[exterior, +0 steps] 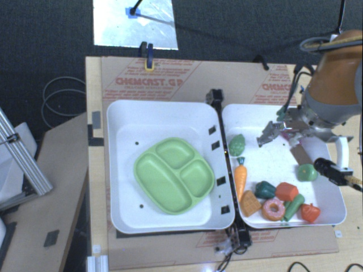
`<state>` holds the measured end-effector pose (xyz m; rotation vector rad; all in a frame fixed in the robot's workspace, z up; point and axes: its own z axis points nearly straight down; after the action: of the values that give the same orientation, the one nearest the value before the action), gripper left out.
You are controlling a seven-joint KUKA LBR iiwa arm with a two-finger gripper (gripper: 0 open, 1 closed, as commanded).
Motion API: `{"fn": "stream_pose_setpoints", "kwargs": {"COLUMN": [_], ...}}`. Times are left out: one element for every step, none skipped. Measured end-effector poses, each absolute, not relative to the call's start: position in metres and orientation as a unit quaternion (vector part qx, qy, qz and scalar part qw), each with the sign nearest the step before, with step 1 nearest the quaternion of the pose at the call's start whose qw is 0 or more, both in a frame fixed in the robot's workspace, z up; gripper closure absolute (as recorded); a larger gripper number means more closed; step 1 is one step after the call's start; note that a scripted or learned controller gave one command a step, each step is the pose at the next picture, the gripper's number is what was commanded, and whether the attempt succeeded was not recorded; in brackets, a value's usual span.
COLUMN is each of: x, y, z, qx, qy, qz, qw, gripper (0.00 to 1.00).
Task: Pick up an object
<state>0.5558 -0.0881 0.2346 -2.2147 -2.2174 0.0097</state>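
I see the bench point(170, 75), a flat board with red print, bearing two shallow white plastic bins. The left bin point(122, 123) holds a pale green divided plate point(173, 175), smooth, rounded, with three compartments. The right bin point(334, 205) holds toy food in glossy plastic.

The arm point(337, 75), grey with its orange band, reaches in over the right bin's far right part. The gripper point(271, 135) hangs above bare bin floor near the far side; I cannot tell how its fingers stand, and I see nothing between them.

Objects, all apart from the gripper: an orange tapered carrot point(240, 177) along the left wall, a knobbly green vegetable point(236, 144) just beyond it, a tan wedge point(250, 203), a pink ring doughnut point(274, 209), a dark green piece point(264, 189), a red-orange block point(286, 191), a green pod point(294, 207), a red pepper point(310, 212), and a round green piece point(307, 172) to the right.
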Motion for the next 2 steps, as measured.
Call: {"fn": "stream_pose_setpoints", "kwargs": {"x": [0.558,0.561], "y": [-0.088,-0.08], "z": [0.24,0.195], "qx": [-0.706,-0.706], "qy": [-0.708,-0.708], "qz": [-0.0007,0.0006], "qw": [-0.001,0.001], "gripper": [0.0,0.0]}}
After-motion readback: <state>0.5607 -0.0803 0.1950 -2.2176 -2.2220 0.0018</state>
